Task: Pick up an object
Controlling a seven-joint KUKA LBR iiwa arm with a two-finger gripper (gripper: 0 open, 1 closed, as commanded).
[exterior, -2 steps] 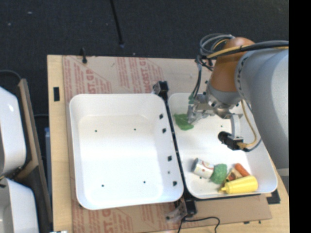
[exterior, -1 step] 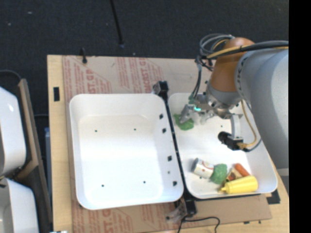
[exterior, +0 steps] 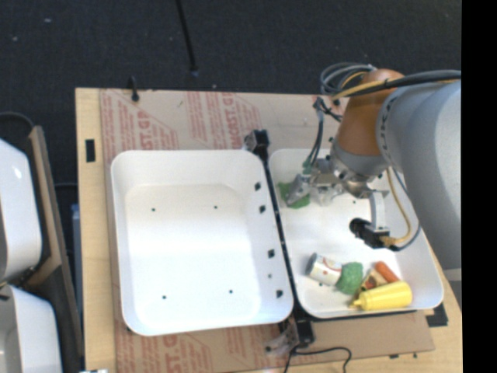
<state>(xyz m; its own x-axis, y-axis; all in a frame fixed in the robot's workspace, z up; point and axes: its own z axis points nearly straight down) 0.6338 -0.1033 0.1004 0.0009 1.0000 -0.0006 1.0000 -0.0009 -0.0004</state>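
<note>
At right bin's far-left corner, pincer is reaching twd green object; can't tell its state. Risk: wall blocking, grasp slipping.

Several objects lie in the right bin's near corner.

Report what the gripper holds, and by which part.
Cannot be told: the gripper sits at a green object in the right bin, but a grasp isn't visible.

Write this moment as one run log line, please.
arm: over right bin | gripper: at green item | grasp: unclear
</note>
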